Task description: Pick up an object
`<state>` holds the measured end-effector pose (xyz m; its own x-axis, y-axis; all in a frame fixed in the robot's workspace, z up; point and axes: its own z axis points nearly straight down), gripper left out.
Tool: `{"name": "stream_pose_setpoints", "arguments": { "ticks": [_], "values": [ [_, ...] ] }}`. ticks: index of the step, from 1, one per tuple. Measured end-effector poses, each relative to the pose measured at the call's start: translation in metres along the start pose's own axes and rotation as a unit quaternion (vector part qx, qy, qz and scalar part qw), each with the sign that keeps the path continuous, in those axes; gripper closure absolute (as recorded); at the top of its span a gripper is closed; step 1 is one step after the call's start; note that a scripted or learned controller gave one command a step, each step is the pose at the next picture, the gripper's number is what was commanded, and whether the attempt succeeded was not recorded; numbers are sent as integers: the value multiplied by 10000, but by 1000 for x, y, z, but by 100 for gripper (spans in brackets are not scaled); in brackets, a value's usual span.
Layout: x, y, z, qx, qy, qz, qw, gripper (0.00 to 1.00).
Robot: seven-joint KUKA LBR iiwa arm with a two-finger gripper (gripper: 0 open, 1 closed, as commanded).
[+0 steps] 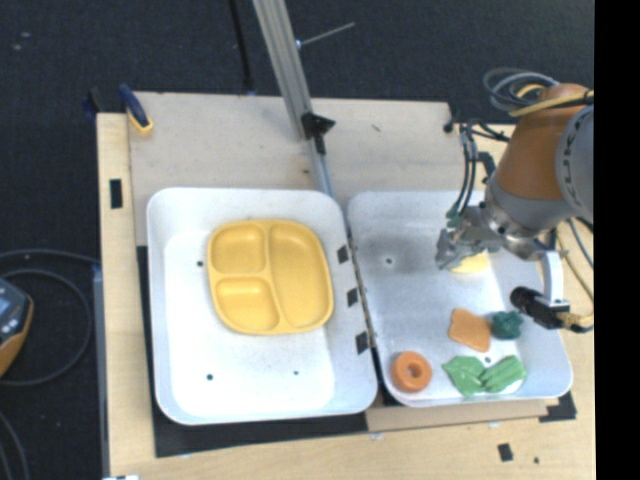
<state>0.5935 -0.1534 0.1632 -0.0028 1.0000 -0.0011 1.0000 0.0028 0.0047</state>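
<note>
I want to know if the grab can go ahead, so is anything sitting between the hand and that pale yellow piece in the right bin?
Nothing visible does. The hand is right over the pale yellow piece; the orange wedge lies apart, nearer the camera.

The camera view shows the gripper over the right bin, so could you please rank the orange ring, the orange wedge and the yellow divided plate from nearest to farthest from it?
Measured from the gripper:
1. Orange wedge, just below it in the right bin.
2. Orange ring, at that bin's lower left corner.
3. Yellow divided plate, across in the left bin.
</note>
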Motion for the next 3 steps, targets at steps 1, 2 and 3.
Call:
{"name": "stream_pose_setpoints", "arguments": {
  "ticks": [1,2,3],
  "values": [
    [-2,2,-54,-11,-5,-2,10000,100],
    [52,-10,-69,14,14,-23,10000,100],
    [104,-18,-82,17,17,-27,10000,100]
  ]
}}
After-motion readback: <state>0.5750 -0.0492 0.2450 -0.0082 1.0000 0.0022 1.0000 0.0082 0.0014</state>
